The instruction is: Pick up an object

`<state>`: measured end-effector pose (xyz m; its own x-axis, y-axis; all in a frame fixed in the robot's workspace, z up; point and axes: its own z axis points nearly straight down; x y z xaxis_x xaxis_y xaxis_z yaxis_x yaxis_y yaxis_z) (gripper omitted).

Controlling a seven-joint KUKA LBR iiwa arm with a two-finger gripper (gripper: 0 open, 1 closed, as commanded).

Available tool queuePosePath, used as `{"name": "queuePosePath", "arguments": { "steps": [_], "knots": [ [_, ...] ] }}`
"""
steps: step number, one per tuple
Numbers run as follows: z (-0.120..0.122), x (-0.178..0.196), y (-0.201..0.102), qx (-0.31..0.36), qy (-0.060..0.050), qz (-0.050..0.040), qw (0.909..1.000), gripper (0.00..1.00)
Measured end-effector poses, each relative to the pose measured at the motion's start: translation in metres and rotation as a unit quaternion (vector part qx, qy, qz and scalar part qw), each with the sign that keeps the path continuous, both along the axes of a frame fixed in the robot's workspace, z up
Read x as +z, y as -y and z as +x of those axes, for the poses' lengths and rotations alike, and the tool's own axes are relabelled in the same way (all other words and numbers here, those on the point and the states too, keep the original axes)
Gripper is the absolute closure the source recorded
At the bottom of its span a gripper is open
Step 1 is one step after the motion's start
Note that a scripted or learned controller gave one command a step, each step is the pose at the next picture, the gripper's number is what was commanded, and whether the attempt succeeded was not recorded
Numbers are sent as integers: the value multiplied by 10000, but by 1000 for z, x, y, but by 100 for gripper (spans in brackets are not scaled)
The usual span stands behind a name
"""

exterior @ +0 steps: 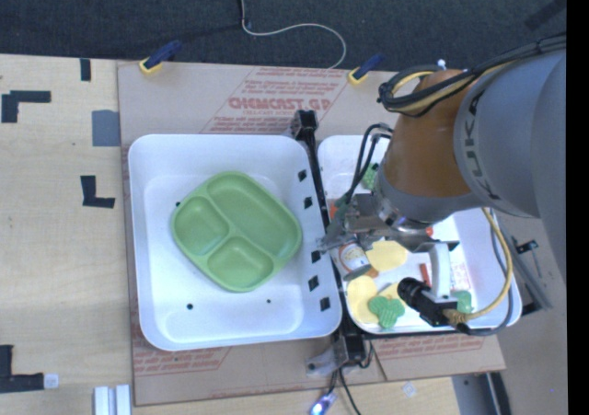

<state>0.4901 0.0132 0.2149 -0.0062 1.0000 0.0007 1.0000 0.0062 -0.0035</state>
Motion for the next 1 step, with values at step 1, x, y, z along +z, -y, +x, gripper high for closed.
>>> {"name": "queuePosePath", "arguments": {
  "steps": [1],
  "knots": [
    [-3,0,4,-20,-4,-7,10000,100]
  ]
}}
